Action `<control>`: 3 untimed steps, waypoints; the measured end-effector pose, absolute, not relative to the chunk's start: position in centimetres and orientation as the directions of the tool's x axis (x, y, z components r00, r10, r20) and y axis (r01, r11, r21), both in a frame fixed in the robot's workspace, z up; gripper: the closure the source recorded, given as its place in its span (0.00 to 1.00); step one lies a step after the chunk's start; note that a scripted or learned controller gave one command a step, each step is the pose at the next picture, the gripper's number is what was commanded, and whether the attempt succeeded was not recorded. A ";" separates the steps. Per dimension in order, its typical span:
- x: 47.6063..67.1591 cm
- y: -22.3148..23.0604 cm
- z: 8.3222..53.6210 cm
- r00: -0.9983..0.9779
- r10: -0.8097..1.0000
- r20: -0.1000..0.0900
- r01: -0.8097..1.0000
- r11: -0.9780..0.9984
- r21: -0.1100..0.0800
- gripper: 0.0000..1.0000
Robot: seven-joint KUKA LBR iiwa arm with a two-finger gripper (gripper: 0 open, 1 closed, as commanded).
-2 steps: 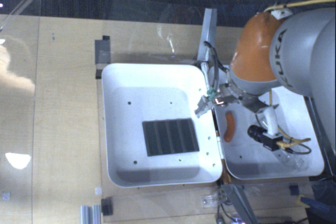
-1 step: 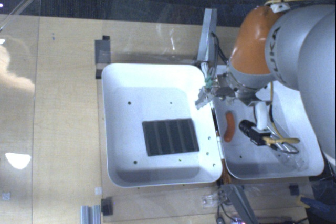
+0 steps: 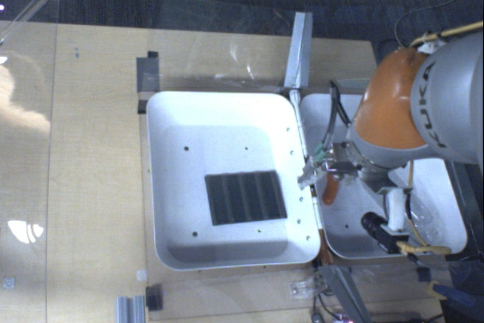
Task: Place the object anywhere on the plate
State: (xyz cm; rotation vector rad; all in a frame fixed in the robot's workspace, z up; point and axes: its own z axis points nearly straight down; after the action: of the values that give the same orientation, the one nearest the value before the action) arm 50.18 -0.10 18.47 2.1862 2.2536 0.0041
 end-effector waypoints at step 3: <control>52.8 -1.7 18.4 0.408 0.913 0.001 0.913 -0.408 0.002 0.00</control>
State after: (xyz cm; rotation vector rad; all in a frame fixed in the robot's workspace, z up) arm 52.80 -1.72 18.43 2.6352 1.7088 0.0026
